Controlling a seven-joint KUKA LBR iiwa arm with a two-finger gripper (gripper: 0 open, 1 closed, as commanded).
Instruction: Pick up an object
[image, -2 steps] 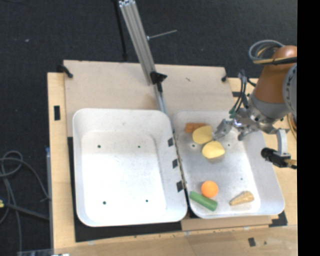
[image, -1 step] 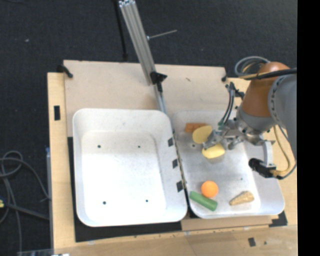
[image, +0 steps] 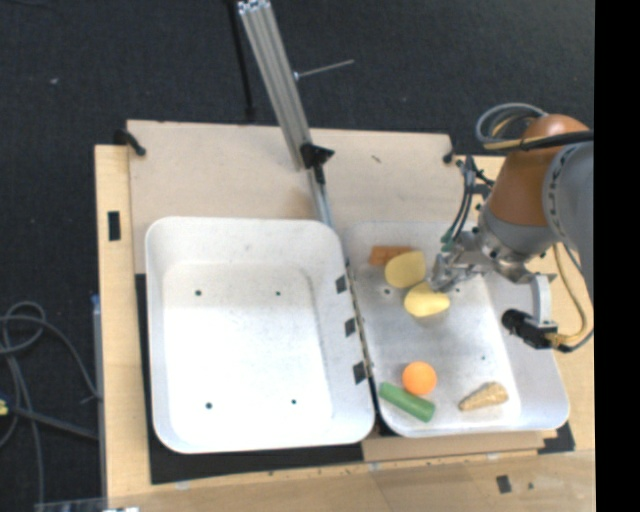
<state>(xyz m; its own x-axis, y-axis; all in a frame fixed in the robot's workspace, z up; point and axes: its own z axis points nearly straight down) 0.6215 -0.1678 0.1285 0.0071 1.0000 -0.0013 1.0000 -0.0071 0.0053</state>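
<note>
**Gripper working low over the yellow pieces in the right bin**

The gripper (image: 446, 272) is reaching down into the right bin (image: 530, 400), and whether it is spread or pressed together I cannot tell; nothing is visibly pinched in it. It is hanging at the upper right edge of a lemon-like yellow object (image: 426, 302), touching or just beside it. That piece is lying just below and slightly left of the tool, its long axis running roughly left to right with a slight tilt. A second, paler yellow rounded piece (image: 405, 268) is sitting just to the gripper's left, nearly touching the first, with an orange block (image: 388, 254) tucked behind it.

The nearer target looks smooth, plump and glossy, likely to roll or slip, so I'd judge a short shift down and left is what the grab calls for.

Further out, an orange ball (image: 419, 377), a green cylinder (image: 406, 402) and a tan wedge (image: 483, 397) are resting near the front wall, well apart from the action. The left bin (image: 170, 240) is sitting alongside.
</note>
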